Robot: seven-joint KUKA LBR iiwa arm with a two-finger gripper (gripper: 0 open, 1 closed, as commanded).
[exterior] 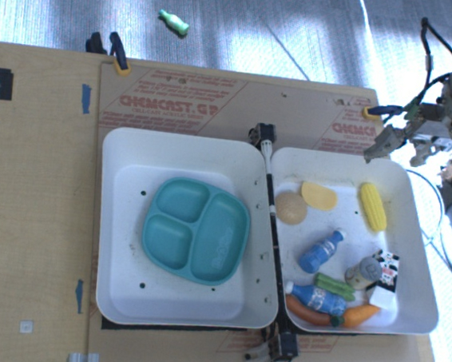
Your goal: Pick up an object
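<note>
Objects for picking lay crowded in the right bin (413,236), which sat at about four o'clock from the centre of the view: a yellow corn cob (373,206) near the far wall, a pale yellow disc (319,196) and a tan round piece (291,208) touching each other by the dividing edge, a blue bottle (320,251) tilted near the middle, and a tight heap at six o'clock of that bin holding a carrot (360,314), a green piece (334,286), a second blue item (316,298) and a grey can (363,272) beside a black-and-white carton (386,272). The left bin (119,205) carried a teal divided plate (197,230), flat and centred. The gripper (384,142) hung at one o'clock, outside the right bin's far rim and above the desk (32,196); whether the jaws stood wide or narrow could not be told, and nothing showed between them. Judged from this layout, the corn cob and the blue bottle offered the most open room on all sides, whereas the heaped items pressed against the near wall left little clearance for a clean descent. A small green item (174,23) lay on the floor (307,24) at eleven o'clock, well apart.
</note>
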